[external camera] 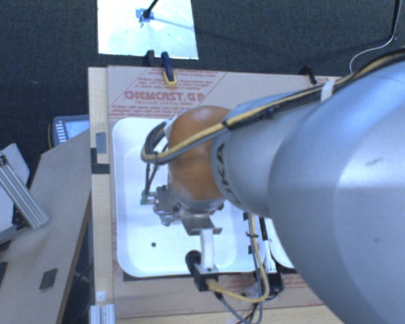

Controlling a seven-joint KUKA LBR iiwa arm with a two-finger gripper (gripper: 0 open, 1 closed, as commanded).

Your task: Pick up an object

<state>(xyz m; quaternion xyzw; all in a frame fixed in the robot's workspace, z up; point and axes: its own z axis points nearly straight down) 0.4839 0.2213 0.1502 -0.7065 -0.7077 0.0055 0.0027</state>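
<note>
My grey arm with its orange band (192,157) reaches across from the right and covers most of the bench. The gripper (166,209) hangs over the middle of the left white bin (131,181), seen from above, with its metal body low over the bin floor. A small dark speck (153,244) lies on the bin floor, just in front and to the left of the gripper. The arm hides whatever lies under the wrist.
A sliver of the right bin (281,254) peeks out beneath the arm. Behind the bins, a brown cardboard sheet (162,93) is held by clamps. A wooden side table (54,208) stands to the left of the bench.
</note>
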